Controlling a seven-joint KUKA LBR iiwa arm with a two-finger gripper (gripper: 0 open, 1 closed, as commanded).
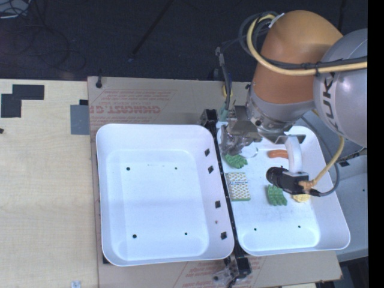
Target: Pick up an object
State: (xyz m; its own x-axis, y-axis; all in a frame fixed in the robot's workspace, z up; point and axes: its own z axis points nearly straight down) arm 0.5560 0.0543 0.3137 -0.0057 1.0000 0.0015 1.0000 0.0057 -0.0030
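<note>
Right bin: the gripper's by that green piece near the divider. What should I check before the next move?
1. Gripper over the right bin: ok.
2. Green piece in plain sight beside the gripper: ok.
3. Green piece away from the bin's left wall: not ok, it lies close to it.
4. Patterned tile apart from the green piece: ok, narrow gap.
5. Second green piece and orange piece well off to the side: ok.
6. Grip on anything: cannot tell.

Single fixed camera above the bench (42, 191), looking down at a slant from mid distance. Both bins sit side by side in frame: left-side bin (156, 197), right-side bin (282, 236). Arm (300, 53) enters at view right, large and near the lens.
</note>
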